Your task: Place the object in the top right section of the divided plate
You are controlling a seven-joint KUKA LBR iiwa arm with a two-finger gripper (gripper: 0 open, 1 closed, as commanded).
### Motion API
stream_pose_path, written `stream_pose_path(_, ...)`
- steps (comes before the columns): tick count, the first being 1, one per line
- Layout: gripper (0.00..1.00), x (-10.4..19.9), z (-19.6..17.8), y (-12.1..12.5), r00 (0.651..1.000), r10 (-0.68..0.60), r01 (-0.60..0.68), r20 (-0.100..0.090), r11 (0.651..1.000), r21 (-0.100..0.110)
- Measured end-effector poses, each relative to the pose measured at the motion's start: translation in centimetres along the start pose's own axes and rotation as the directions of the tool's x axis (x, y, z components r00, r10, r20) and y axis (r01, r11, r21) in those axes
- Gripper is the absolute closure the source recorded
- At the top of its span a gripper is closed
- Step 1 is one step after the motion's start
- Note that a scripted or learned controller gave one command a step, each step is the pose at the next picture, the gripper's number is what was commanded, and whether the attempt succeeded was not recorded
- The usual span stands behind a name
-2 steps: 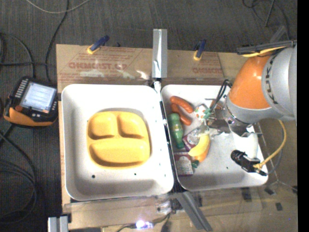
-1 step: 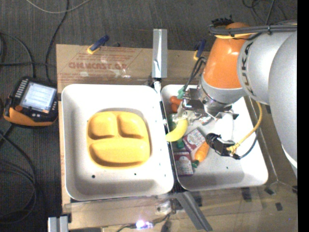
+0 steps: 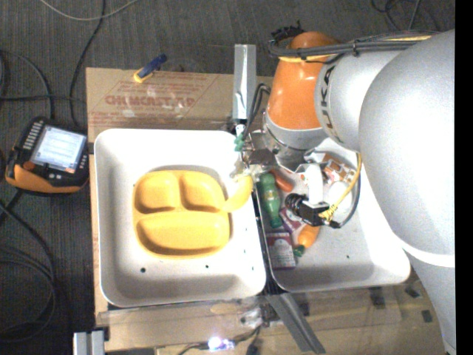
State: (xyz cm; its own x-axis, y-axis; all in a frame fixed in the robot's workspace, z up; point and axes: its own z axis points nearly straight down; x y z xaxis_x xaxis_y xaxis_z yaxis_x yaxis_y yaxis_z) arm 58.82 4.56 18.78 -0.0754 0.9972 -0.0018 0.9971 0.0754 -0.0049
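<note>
Grey arm's gripper (image 3: 247, 170), finger state indiscernible, hangs beside a yellow banana (image 3: 238, 193) at the right edge of the yellow divided plate (image 3: 181, 213).

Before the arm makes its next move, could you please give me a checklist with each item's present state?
1. Divided plate lies flat in left bin: ok.
2. Plate's top right section bare: ok.
3. Banana at plate's right rim, not inside the section: not ok.
4. Pincer above banana; grip on it: cannot tell.
5. Green bottle and other items lie in right bin, apart from the plate: ok.
</note>
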Motion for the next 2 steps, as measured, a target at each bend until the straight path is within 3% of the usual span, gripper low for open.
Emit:
stream_pose_path(1, 1.00, 5.3, 0.5, 2.6, 0.995, -0.103, 0.103, 0.002, 0.995, -0.001)
stream_pose_path(2, 1.00, -0.6, -3.4, 2.5, 0.998, -0.067, 0.067, 0.001, 0.998, -0.003)
